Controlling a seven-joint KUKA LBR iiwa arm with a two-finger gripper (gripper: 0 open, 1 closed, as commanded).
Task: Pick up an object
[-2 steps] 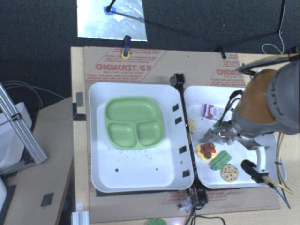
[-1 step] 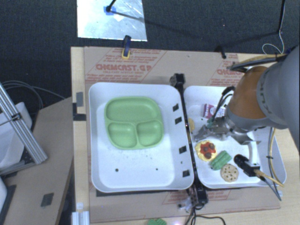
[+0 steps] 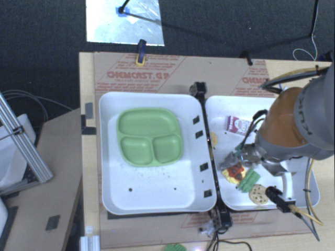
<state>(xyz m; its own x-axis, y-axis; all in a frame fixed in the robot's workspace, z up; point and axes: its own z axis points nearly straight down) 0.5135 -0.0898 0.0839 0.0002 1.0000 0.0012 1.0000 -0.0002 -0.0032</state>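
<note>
Toys lie heaped at six o'clock in the right bin (image 3: 220, 109): a red-yellow piece (image 3: 234, 172), green ridged piece (image 3: 249, 180) and cookie (image 3: 257, 194). All look light and rigid; pinch the green piece across its narrow sides. Gripper (image 3: 234, 161) state is unclear.

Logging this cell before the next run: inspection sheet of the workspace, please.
Surface: bench under printed brown sheet, bearing left bin and right bin.
Job's things: in right bin, pink-and-white packet, red-yellow item, green ridged piece, cookie.
Clutter: green divided tray in left bin.
Grippers: tool low over right bin's pile; finger state unclear.
Cables: black cable along arm; thin lines on dark floor.
Surroundings: reflective sheet on floor, metal frame at left.
</note>
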